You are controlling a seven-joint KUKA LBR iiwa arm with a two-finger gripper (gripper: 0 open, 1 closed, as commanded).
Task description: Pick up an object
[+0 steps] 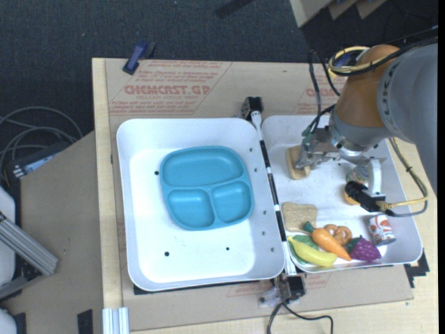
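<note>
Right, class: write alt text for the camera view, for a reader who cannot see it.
A grey robot arm reaches from the right and lowers its gripper onto a tan object in the right white bin. Toy food lies along that bin's near edge: bread, banana, carrot, pretzel, grapes and a small can. The left bin holds a blue divided tray.

tray (206, 186) in left bin (139, 256), banana (311, 252) in right bin (278, 127)
</note>
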